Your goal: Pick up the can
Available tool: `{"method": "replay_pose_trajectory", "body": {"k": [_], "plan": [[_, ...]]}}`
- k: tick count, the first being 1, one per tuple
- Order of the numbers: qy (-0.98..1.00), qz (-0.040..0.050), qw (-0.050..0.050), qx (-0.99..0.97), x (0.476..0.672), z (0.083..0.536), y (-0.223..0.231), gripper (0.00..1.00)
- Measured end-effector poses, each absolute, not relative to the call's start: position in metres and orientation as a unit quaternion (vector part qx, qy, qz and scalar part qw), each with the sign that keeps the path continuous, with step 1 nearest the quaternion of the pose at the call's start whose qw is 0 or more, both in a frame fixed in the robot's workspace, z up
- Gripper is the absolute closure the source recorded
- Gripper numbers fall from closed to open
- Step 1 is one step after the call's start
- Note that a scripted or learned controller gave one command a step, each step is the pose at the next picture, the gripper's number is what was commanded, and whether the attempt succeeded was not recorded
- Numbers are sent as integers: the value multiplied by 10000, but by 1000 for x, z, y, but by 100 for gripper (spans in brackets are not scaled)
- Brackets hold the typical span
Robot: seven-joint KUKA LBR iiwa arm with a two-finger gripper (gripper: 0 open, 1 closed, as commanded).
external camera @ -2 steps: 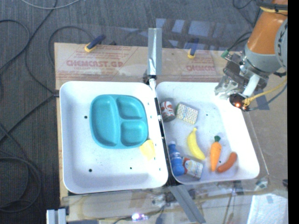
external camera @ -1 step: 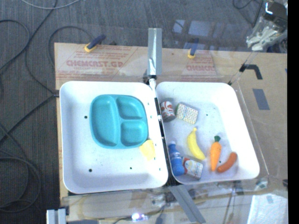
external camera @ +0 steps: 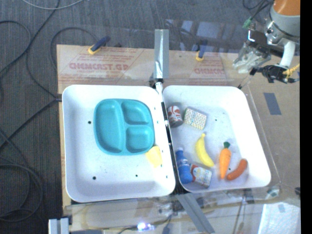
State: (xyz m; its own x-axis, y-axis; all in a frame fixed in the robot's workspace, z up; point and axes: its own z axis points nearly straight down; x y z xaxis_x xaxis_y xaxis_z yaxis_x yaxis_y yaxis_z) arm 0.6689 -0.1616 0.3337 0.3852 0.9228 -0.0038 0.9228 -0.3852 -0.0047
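Lay untouched on its side, the can (external camera: 175, 116), at the far left of the right bin (external camera: 253, 130) beside a waffle (external camera: 195, 118), with the gripper (external camera: 248, 58) hovering well apart beyond the far right corner, claw state impossible to tell, whole pick left.

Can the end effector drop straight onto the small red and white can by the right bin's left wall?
Probably yes, but tight. The small red and white metal can is uncovered from above, but it sits near the right white bin's left wall with a checkered packet beside it. The end effector is above the bin's far corner.
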Motion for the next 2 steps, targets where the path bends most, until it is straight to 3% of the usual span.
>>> {"method": "replay_pose_trajectory", "body": {"k": [2], "plan": [[-5022,18,7,-8648,670,377,-202,100]]}}
